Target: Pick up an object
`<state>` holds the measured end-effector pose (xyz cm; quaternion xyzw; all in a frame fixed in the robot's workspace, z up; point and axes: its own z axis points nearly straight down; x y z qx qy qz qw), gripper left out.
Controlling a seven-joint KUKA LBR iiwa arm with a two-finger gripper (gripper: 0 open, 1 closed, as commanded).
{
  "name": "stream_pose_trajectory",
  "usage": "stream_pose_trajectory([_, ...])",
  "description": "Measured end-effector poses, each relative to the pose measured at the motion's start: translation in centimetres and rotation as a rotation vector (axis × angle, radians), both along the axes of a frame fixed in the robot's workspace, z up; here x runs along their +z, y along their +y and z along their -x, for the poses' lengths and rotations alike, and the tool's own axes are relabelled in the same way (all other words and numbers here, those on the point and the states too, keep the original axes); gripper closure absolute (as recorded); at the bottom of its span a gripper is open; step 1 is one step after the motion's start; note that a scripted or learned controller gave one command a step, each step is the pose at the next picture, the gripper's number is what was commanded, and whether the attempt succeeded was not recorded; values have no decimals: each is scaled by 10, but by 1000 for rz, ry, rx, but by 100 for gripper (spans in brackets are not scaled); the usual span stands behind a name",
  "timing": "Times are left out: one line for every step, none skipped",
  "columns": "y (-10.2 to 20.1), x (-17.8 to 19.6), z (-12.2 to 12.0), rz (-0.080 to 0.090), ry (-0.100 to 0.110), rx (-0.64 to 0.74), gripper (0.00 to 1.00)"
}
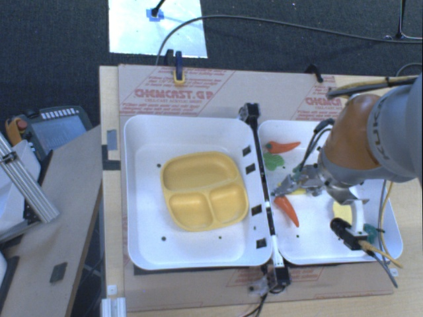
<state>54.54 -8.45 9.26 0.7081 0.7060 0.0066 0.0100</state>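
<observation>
In the right bin (pixel 310 241), nearest, lie a yellow piece (pixel 342 211) and the near carrot (pixel 287 211), orange and tilted, close to the divider between the 2 bins. Just behind that carrot the pincer (pixel 289 185) hangs low over the bin floor; I cannot tell whether it is apart or together. Farther back lie a green piece (pixel 273 163) and the far carrot (pixel 285 146). The left bin (pixel 142 200) holds a yellow 3-compartment tray (pixel 201 190).

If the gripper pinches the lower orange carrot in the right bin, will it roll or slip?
The lower carrot looks tapered and rounded, so it may roll or squirt out when pinched. Its small size suggests it's light.
</observation>
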Motion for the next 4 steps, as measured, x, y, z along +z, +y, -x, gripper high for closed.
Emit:
stream_pose_trajectory([1, 14, -4, 0, -16, -1, 100])
stream_pose_trajectory([0, 58, -11, -4, 18, 7, 100])
stream_pose_trajectory([1, 122, -17, -4, 14, 7, 100])
stream_pose_trajectory([1, 142, -18, -4, 19, 7, 100])
